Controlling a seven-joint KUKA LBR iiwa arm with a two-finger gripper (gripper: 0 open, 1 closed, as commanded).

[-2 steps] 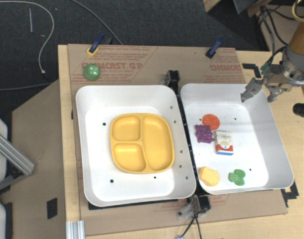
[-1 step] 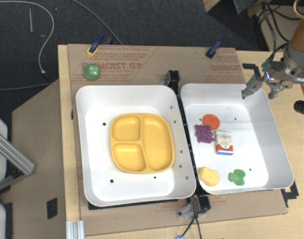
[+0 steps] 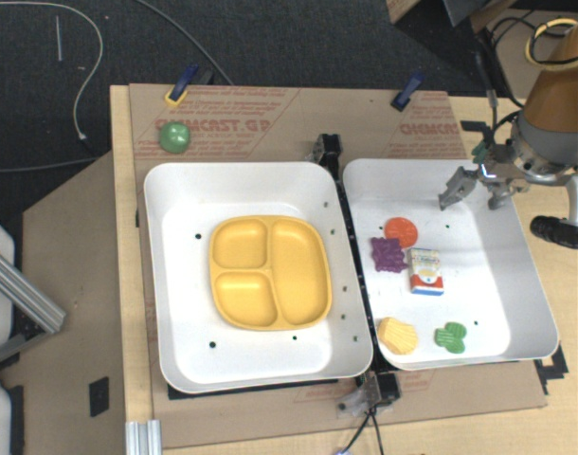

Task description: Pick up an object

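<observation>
The right bin (image 3: 497, 282) holds several small items: an orange round piece (image 3: 401, 230), a purple piece (image 3: 388, 254), a small white and red carton (image 3: 425, 271), a pale yellow piece (image 3: 398, 335) and a green piece (image 3: 450, 337). My gripper (image 3: 477, 193) hangs over the bin's far right part, up and to the right of the orange piece. Its two fingers are spread apart with nothing between them. The arm's orange band (image 3: 554, 102) shows above it.
The left bin (image 3: 175, 254) carries a yellow three-compartment plate (image 3: 270, 273). A green ball (image 3: 175, 137) lies on the cardboard beyond the left bin. Blue clamps (image 3: 182, 85) hold the board's far edge. Cables run across the dark floor.
</observation>
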